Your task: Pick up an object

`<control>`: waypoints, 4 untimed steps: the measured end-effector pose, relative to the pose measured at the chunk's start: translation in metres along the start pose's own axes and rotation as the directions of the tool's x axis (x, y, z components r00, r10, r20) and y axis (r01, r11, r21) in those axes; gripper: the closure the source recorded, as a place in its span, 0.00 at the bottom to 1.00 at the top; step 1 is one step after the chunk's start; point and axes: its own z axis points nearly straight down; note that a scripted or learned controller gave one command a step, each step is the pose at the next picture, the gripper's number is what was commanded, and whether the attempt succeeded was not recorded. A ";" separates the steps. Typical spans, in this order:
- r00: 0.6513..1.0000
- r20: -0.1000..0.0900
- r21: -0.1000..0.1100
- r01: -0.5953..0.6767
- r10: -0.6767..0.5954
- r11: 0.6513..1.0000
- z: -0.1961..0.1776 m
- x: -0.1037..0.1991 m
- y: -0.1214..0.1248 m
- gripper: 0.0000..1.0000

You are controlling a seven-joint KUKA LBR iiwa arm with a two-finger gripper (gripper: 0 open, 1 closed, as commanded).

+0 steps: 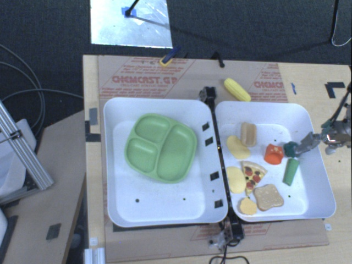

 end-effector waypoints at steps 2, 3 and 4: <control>1.000 0.000 -0.012 0.009 -0.009 1.000 0.079 0.088 0.106 0.00; 1.000 0.007 -0.018 -0.003 0.003 1.000 0.165 0.058 0.091 0.00; 1.000 0.000 -0.009 0.006 -0.006 1.000 0.159 0.091 0.167 0.00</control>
